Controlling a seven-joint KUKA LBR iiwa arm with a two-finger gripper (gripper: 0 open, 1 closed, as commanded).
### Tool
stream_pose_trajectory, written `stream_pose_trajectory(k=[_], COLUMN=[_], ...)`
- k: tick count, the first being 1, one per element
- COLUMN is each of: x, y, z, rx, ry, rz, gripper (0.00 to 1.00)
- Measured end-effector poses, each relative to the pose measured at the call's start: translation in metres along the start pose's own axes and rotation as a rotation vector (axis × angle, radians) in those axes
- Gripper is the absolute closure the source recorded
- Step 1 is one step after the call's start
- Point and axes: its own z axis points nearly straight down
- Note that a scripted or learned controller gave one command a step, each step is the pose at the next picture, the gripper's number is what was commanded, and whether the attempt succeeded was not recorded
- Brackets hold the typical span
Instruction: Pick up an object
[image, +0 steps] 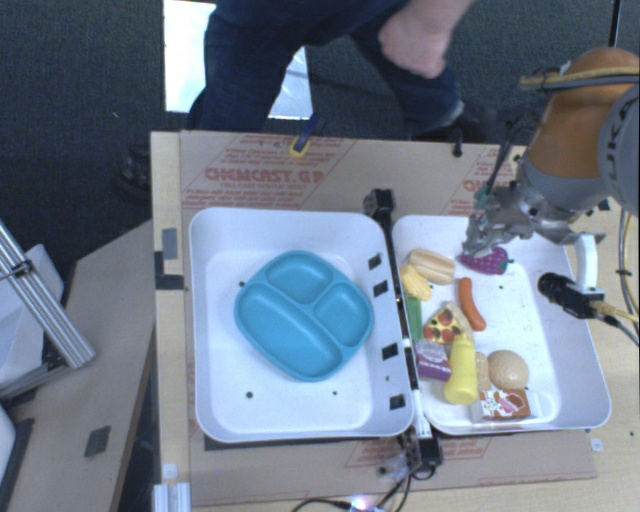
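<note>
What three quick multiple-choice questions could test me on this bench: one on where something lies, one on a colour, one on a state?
1. Where does the blue plate lie?
A. left bin
B. right bin
C. on the floor

2. What colour is the bottle in the right bin?
A. green
B. yellow
C. black

3. How does the sausage lie?
A. inside a bun
B. on the blue plate
C. bare on the bin floor

Answers: 1 A, the plate sits in the left bin. 2 B, the bottle is plainly yellow. 3 C, it lies alone on white, below the end effector hovering over a purple toy.
</note>
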Motion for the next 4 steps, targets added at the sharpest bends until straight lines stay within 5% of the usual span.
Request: stream_pose_trajectory(k=[3, 4], x=[0.138, 0.135], y=[0.036, 0.026], z=[0.003, 0.012], rx=[0.0, 0.004], ry=[0.001, -0.001], rz=[0.0, 0.008], gripper=[1.0, 1.0])
